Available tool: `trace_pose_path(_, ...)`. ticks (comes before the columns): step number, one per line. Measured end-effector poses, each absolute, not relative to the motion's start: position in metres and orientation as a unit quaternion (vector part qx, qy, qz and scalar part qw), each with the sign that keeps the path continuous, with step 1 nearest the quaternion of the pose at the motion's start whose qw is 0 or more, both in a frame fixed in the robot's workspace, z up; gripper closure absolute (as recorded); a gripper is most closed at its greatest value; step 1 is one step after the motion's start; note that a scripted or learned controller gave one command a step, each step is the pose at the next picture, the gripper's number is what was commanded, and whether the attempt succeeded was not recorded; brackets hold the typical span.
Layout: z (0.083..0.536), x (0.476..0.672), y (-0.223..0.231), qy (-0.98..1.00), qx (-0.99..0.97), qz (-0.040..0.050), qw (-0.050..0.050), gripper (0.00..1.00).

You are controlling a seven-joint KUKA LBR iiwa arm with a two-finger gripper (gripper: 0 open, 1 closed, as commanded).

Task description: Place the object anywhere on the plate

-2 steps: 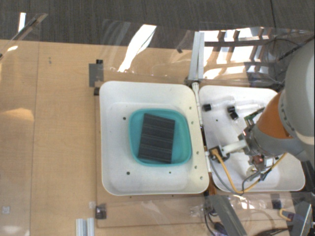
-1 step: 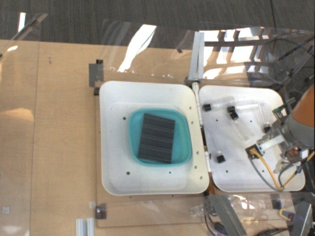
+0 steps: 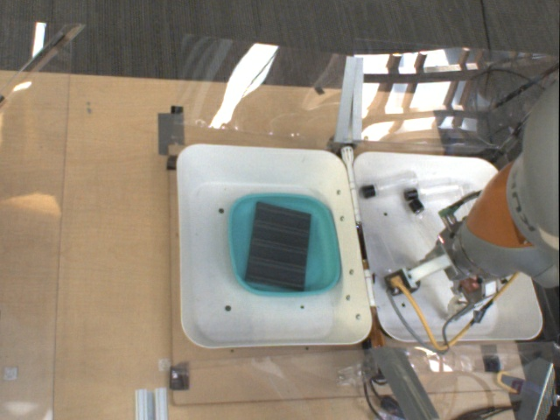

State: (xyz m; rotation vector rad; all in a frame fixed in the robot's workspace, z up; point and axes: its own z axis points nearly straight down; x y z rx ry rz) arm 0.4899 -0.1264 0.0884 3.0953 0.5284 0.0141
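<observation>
Object (image 3: 278, 248) is lying flat on plate (image 3: 325, 234) | claw state: we cannot tell | we are keeping arm (image 3: 516, 226) clear over right bin (image 3: 385, 234)

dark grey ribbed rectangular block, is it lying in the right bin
No, the dark grey ribbed rectangular block lies on the teal square plate in the left white bin.

The arm (image 3: 516, 226) reaches in from the right, wrist bent downward.

dark ribbed block (image 3: 278, 246) on teal plate (image 3: 325, 274)
</observation>
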Motion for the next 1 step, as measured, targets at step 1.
trace_pose_path(1, 0.3073, 0.4895, -0.1945, 0.134, 0.991, 0.0039, 0.003, 0.0)
